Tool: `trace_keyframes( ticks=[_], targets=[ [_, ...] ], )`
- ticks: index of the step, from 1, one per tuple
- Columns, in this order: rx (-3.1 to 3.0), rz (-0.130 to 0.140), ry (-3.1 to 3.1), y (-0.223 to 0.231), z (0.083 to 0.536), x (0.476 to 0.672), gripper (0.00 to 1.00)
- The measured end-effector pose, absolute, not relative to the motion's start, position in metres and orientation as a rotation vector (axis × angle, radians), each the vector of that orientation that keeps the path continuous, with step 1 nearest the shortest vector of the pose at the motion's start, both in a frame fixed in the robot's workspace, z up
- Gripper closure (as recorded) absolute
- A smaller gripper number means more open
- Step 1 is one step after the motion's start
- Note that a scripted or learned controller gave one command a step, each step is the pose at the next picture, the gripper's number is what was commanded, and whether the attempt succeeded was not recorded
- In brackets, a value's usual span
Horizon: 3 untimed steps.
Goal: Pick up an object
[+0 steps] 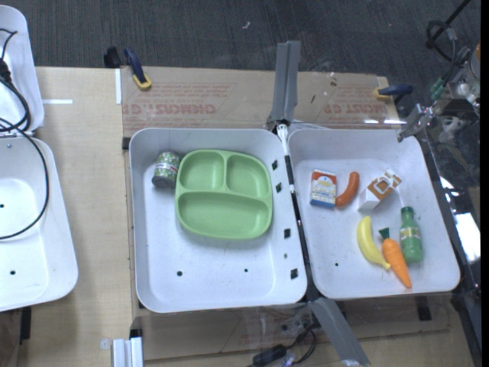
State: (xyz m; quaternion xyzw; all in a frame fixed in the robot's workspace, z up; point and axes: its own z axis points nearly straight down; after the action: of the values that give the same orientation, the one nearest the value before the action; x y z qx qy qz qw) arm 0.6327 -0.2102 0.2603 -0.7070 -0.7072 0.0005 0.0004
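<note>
The right bin [336, 270] holds several toy foods. A small white and red carton [323, 188] lies beside a red sausage [348, 189]. Farther right sits a white and orange box [383, 189]. Along the bin's right side a yellow banana [370, 242], an orange carrot [396, 262] and a green bottle [410, 235] lie close together. My gripper [419, 121] hangs at the bin's far right corner, above the rim and apart from every object, among cables.
The left bin [157, 274] bears a green divided plate [225, 193] and a small green can [165, 168] at the plate's left. A grey divider post [286, 75] stands behind the seam between the bins. Blue clamps [136, 69] grip the bench's far edge.
</note>
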Motion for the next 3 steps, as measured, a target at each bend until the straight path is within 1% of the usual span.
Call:
trace_keyframes(
  ticks=[1, 2, 3],
  targets=[
    [-1.934, -0.009, -2.49, -0.214, 0.116, 0.61, 0.0],
    [-1.897, -0.012, -2.507, -0.213, 0.094, 0.646, 0.0],
    [-1.557, -0.001, -2.731, -0.214, 0.093, 0.608, 0.0]
  ],
)
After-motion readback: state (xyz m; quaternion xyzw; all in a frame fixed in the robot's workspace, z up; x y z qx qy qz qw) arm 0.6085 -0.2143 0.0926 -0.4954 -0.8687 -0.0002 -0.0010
